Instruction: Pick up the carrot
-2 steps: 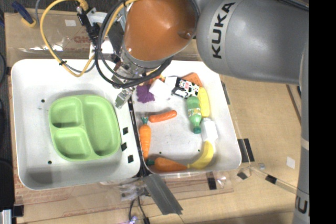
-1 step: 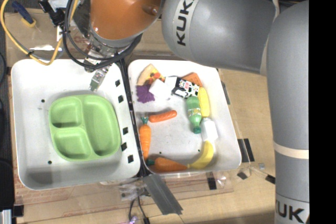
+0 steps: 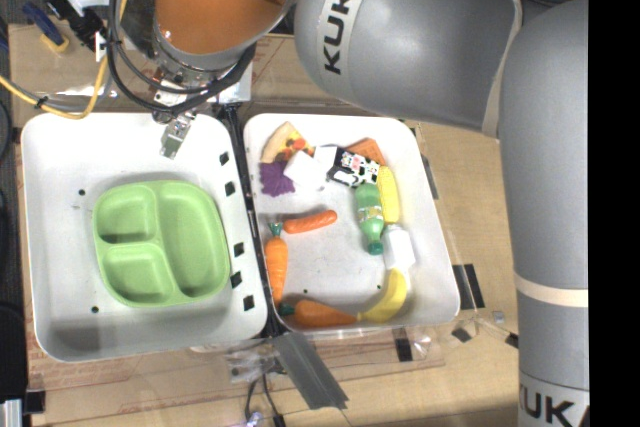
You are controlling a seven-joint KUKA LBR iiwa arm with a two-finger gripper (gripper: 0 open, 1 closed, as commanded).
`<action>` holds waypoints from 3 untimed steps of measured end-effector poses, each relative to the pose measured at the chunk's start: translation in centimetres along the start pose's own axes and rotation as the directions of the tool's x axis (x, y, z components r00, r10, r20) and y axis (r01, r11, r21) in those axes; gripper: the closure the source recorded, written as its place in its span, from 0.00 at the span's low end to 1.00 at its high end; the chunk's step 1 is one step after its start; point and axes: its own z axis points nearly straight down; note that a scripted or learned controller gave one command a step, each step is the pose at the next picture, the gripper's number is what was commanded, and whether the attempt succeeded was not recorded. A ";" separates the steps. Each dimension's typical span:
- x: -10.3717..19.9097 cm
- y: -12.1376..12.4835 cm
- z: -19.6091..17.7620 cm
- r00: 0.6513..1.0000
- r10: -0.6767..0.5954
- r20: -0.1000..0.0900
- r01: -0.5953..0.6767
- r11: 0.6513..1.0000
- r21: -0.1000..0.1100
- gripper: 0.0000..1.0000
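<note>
Orange carrot [image 3: 276,260] lies along right bin's [image 3: 432,215] left wall. My end effector [image 3: 175,135] hangs over left bin's [image 3: 45,215] far edge, grasp state unreadable. Approach pending: cross over, descend.

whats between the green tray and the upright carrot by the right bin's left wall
In the camera view, between the green tray and the upright carrot lie bare floor of the left bin and the two bins' adjoining walls, marked with black tabs.
</note>
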 end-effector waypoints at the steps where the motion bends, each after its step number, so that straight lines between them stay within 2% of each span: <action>1: -8.5 2.9 -1.0 0.980 -0.197 0.001 0.197 0.980 -0.002 1.00; 2: -6.4 -3.1 -1.9 0.966 -0.258 0.000 0.258 0.966 -0.001 1.00; 3: -12.0 -0.3 -3.4 0.964 -0.265 -0.001 0.265 0.964 -0.001 1.00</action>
